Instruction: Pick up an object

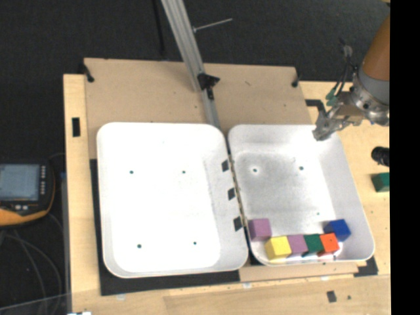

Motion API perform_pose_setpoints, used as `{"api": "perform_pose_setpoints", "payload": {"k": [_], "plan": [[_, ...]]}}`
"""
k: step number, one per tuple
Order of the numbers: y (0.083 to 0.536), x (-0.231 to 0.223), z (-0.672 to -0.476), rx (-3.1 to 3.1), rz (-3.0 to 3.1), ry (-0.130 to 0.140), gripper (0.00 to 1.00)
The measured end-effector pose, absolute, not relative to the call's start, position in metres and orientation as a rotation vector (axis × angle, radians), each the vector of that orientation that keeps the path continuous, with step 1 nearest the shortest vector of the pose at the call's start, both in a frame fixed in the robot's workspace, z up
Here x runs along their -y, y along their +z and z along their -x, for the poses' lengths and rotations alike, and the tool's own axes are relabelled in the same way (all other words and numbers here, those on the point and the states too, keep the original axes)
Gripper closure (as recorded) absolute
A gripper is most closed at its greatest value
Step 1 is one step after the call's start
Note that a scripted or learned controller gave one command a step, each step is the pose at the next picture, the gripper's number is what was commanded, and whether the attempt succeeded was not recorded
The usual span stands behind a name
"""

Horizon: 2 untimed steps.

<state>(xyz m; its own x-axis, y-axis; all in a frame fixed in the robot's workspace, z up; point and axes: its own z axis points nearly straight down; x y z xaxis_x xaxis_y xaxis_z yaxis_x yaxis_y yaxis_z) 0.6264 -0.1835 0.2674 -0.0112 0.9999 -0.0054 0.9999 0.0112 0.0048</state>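
Several small blocks lie along the near edge of the right bin point(295, 176): a purple block point(260, 228), a yellow block point(278, 247), a lilac block point(297, 243), a green block point(314, 243), an orange block point(329, 243) and a blue block point(338, 228). My gripper point(323, 131) hangs over the far right corner of that bin, well away from the blocks. I see nothing between its fingers, and its state is unclear from this angle.
The left bin point(164, 195) sits beside the right one. A slanted metal rail point(187, 41) crosses the back of the bench. A grey device point(23, 186) lies off the bench at left. A small green thing point(380, 182) rests right of the bins.
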Motion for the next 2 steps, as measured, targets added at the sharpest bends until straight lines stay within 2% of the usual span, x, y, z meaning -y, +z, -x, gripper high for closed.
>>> {"api": "perform_pose_setpoints", "payload": {"k": [1, 2], "plan": [[0.172, 0.160, -0.630, -2.230, -2.220, -0.006, 1.00], [0.198, 0.053, -0.592, -2.233, -2.213, 0.004, 1.00]]}}
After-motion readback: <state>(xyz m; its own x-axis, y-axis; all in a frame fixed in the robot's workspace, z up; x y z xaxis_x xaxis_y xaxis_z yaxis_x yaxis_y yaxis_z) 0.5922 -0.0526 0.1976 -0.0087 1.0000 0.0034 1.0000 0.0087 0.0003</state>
